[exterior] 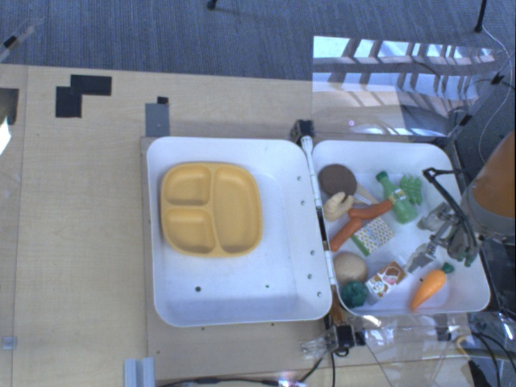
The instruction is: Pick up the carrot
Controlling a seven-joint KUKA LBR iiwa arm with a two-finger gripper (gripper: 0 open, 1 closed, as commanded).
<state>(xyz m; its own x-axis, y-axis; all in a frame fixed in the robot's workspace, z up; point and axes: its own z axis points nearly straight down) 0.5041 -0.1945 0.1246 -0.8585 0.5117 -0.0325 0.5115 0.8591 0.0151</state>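
In the right bin (pixel 480 299), near the right corner closest to the camera: the carrot (pixel 427 289), short and orange, lying at a slant with its green top (pixel 446 269) pointing far-right. Not gripped, flat on the bin floor. Just above and beside that green top, the gripper (pixel 440 240), hanging off the grey arm with its orange band (pixel 493 185) at the right edge of the scene. Close to the carrot's leafy end, but contact impossible to make out. Spread or pressed together: cannot tell from this angle, the metal parts blurring into each other.

Left of the carrot, a small red-and-white packet (pixel 384 279), then a pale round item (pixel 350 264) with a dark green clump (pixel 355 294) just nearer. Further back, a small patterned box (pixel 372 236), and a long orange-red vegetable (pixel 359 220) stretched at a slant toward the bin's left wall. At the far end, a brown round item (pixel 337 178), a pale curved piece (pixel 337 206) just below it, a green bottle (pixel 396 196) and a green leafy toy (pixel 412 187).

In the left bin (pixel 165 301), a yellow divided plate (pixel 211 209), well apart from everything else.
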